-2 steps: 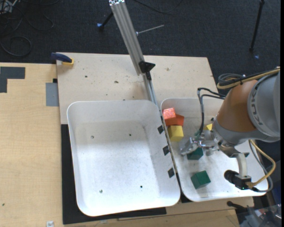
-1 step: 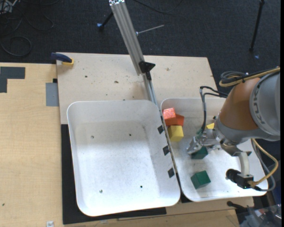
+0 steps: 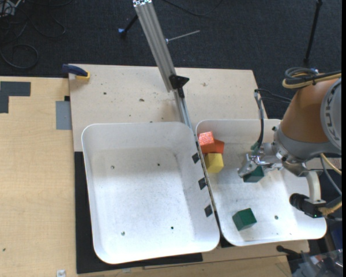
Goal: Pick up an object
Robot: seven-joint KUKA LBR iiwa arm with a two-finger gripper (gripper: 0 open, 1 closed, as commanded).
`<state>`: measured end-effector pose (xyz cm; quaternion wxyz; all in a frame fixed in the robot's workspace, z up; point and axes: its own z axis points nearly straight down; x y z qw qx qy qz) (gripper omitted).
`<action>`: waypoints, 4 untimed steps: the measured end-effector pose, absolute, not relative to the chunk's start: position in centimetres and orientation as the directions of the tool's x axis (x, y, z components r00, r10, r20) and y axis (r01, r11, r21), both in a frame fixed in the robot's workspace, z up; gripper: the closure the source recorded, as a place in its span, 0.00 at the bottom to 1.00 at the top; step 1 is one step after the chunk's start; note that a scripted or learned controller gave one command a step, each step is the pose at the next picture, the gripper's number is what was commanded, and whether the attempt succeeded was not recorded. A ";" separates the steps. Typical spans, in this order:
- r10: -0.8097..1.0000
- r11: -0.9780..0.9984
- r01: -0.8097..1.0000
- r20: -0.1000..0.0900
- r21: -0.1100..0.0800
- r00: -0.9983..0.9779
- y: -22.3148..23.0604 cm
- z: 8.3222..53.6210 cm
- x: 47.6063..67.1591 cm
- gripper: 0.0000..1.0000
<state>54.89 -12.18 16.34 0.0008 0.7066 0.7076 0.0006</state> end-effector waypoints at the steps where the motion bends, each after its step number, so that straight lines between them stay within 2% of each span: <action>1: 1.000 0.002 1.000 -0.001 0.002 -0.002 -13.1 22.0 54.3 1.00; 2: 1.000 0.001 1.000 -0.001 0.003 -0.001 -13.2 27.3 54.4 1.00; 3: 1.000 0.004 1.000 0.003 -0.004 -0.004 -7.8 27.0 54.5 1.00; 4: 1.000 0.004 1.000 0.002 -0.007 -0.004 -2.9 25.0 55.7 1.00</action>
